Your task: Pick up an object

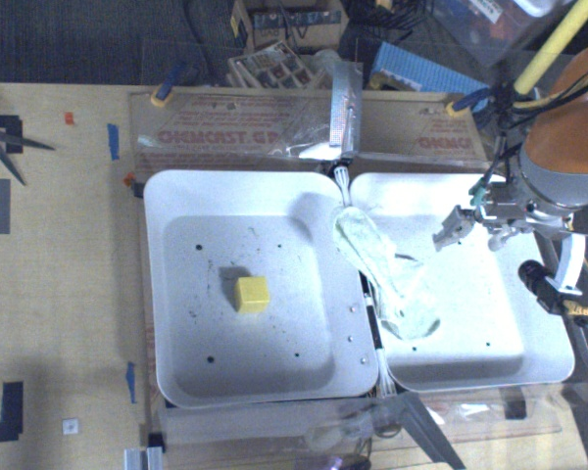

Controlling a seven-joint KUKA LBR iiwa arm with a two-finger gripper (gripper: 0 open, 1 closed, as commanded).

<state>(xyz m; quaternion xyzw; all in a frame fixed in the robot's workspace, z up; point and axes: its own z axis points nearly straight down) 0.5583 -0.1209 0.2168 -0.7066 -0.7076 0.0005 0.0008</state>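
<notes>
Gripper hangs over the right bin, its fingers pointing left toward the divide between the bins; whether they are spread or closed I cannot tell, and nothing shows between them. One clear plastic bag lies crumpled along that bin's left side, just beside the fingertips. One yellow block sits well apart in the left bin. Grey arm enters from the right, wrist bent leftward.

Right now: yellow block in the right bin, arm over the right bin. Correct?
Not quite. The camera view shows the yellow block in the left bin, not the right bin. The arm is over the right bin, as you said.
</notes>
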